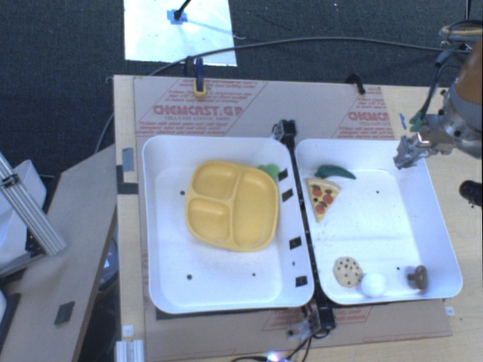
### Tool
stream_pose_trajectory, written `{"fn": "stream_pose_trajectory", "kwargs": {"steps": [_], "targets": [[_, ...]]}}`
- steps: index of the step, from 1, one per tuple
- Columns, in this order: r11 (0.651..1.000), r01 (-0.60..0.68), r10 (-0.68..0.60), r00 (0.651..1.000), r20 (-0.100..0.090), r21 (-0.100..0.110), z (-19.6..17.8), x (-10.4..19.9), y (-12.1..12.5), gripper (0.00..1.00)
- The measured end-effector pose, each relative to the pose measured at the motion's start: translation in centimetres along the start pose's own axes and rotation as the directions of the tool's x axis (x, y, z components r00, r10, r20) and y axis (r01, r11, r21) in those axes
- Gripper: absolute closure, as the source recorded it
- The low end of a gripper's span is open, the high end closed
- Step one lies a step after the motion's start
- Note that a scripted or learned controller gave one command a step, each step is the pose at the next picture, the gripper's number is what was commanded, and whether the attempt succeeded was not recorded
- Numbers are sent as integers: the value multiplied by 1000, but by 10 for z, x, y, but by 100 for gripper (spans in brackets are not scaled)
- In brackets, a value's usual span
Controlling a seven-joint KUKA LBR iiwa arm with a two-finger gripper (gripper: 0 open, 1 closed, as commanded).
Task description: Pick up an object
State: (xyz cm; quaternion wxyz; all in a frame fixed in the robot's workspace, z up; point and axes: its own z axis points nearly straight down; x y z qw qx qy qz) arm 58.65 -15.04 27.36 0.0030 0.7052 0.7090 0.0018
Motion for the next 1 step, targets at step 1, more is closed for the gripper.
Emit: {"fn": "stream_pose_trajectory", "kwargs": {"steps": [1], "targets": [[1000,5,-5,1000,-3,6,12,57,-3,100]]}}
